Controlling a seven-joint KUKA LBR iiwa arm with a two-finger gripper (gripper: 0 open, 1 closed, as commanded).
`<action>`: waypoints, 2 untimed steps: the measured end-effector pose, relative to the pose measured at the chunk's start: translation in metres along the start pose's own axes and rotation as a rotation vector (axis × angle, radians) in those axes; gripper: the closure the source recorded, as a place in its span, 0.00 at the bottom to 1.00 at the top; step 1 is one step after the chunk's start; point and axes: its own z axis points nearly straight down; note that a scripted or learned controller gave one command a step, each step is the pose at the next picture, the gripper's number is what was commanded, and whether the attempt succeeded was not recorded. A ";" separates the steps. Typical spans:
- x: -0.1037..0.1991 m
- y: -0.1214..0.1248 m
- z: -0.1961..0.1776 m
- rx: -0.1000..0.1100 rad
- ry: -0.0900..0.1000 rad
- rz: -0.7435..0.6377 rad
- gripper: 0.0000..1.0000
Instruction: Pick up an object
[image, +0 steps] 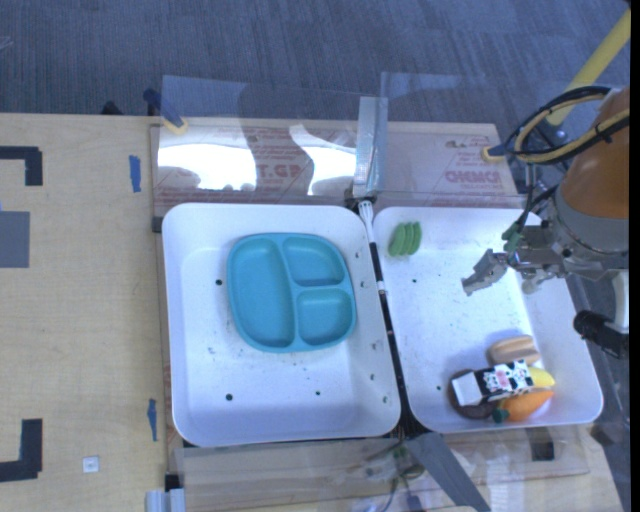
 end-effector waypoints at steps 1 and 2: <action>-0.038 -0.028 0.084 0.004 0.001 -0.258 0.00; -0.042 -0.056 0.140 -0.014 -0.007 -0.250 0.00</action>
